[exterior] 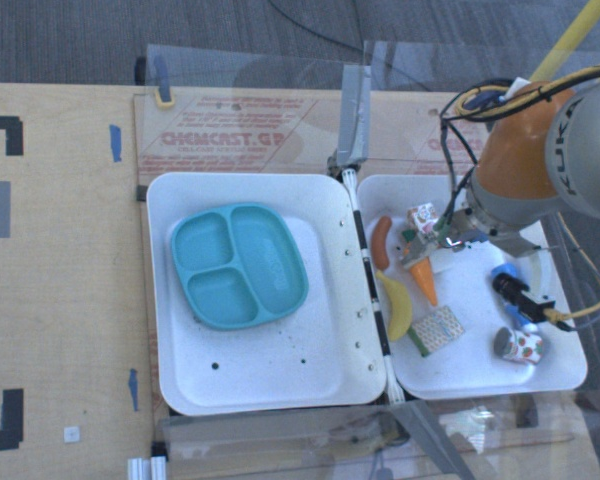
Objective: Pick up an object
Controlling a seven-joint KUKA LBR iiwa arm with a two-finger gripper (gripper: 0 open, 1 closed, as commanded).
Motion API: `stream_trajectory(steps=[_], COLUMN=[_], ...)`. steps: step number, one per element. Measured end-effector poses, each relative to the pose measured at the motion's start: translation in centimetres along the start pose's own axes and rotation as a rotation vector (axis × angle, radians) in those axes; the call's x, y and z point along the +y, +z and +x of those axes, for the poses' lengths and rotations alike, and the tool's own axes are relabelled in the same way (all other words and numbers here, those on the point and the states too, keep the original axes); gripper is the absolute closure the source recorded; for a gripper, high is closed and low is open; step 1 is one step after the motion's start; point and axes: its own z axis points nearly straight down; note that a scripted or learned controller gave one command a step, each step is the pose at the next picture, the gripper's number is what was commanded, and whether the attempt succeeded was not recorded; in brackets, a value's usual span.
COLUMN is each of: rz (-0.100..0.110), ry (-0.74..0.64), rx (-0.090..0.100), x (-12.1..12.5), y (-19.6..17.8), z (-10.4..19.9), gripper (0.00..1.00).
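My gripper hangs over the upper middle of the right bin, reaching in from the right under the orange wrist band. Just left of it are a small white printed cube and a green piece. An orange carrot lies directly below the gripper. Along the bin's left wall lie an orange-red sausage and a yellow banana. A checkered packet sits beside the banana. A small patterned cup lies on its side at the lower right.
The left bin holds a teal divided plate. A blue object lies at the right of the right bin, partly hidden by the robot. A raised divider separates the bins.
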Motion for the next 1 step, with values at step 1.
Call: stream_trajectory(steps=[1], rz=[0.009], ry=[0.081], rx=[0.003], x=[-0.85], y=[-12.07], z=[7.41], gripper=[1.00])
